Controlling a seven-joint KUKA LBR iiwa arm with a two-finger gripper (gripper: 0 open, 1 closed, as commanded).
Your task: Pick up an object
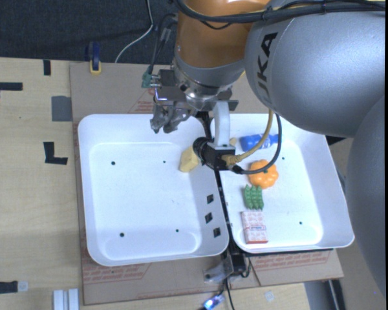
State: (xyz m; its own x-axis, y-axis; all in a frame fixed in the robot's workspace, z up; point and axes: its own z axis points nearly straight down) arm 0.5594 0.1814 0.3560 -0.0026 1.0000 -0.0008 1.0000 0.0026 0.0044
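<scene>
— Two bins (97, 173) sit side by side. Which thing matters?
— A pale yellow wedge (189, 161) lying in the left bin, close to the middle wall.
— Does the gripper (166, 120) have it?
— No. It hangs above the left bin's back edge, apart from the wedge; I can't tell how its fingers stand.
— And the right bin?
— An orange fruit (264, 175), a green block (253, 197), a small red-and-white box (254, 227) and a blue thing (253, 141). The box's print is too small to read.
— Any lettering?
— Part of black letters on the grey arm (323, 57).
</scene>
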